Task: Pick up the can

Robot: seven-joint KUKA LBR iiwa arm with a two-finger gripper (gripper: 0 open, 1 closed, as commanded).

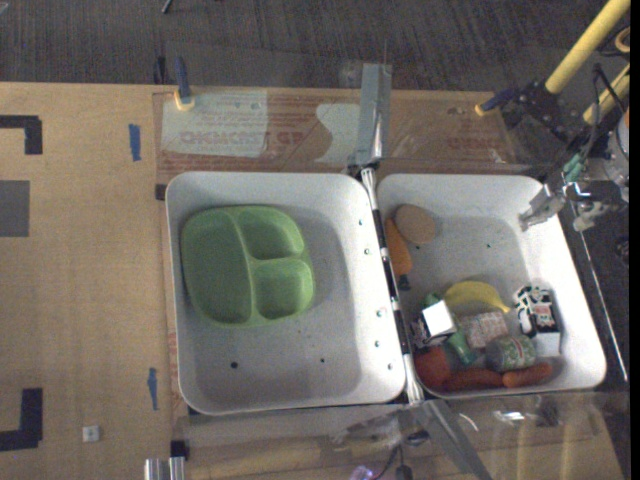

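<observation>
The can lies on its side near the front of the right bin, wedged into a heap of other things — a banana behind it, a white box to its left, a small carton to its right, and red-orange pieces, perhaps a carrot, along the front wall. It touches several of these, so there is little free room on either flank for fingers to slip down. Lying flat, it offers its round side upward, and a grip across that side looks the likeliest choice, though the neighbours may be nudged or caught along with it.

The gripper sits high at the bin's back right corner, well apart from the can and over no object. How wide it stands, I cannot tell — it is blurred and small against the clutter at the edge. Nothing is seen in its hold.

A brown oval piece and an orange piece lie by the divider, out of the way. The left bin holds a green tray, which plays no part here.

The pick looks not yet begun; the arm would need to travel forward and down toward the heap.
</observation>
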